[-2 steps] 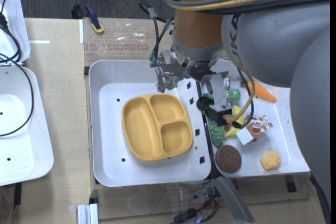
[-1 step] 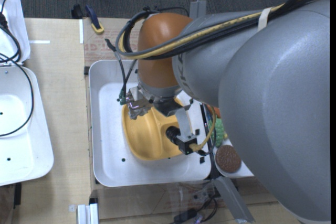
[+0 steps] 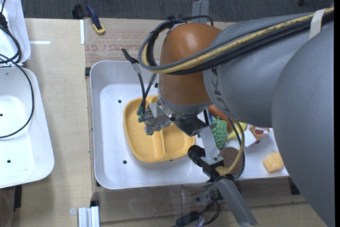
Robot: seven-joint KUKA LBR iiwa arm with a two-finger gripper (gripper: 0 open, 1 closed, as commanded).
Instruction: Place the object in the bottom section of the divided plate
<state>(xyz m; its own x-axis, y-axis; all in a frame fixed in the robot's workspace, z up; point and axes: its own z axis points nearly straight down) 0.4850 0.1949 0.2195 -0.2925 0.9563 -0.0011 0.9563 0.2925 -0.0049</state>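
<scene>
Dark carpet runs behind a wooden bench (image 3: 64,93) where two shallow white bins sit side by side. Left of the plate, the left bin (image 3: 21,130) holds a loop of black cable (image 3: 18,40); a small blue clamp (image 3: 94,19) lies on the bench above and left of the plate. At centre, the yellow plate (image 3: 151,141) rests in the right bin (image 3: 106,114), its dividers showing along the near edge. Directly over the plate hangs the arm (image 3: 255,82), its orange band (image 3: 183,61) masking the plate's upper right part, with the gripper (image 3: 155,123) low above the plate's middle. Whether it is open, closed, or carrying anything cannot be told from this angle. Right of the plate, play food lies loose on the bin floor: a green bunch of grapes (image 3: 219,131), a brown round piece (image 3: 229,156), a small reddish piece (image 3: 258,132), and a yellow corn piece (image 3: 272,162) farthest right. Which of these is the object to be moved is not clear. Judging by what shows, the plate's bottom section looks bare, so the placing appears not yet done; if the arm carries something, lowering and release remain.
</scene>
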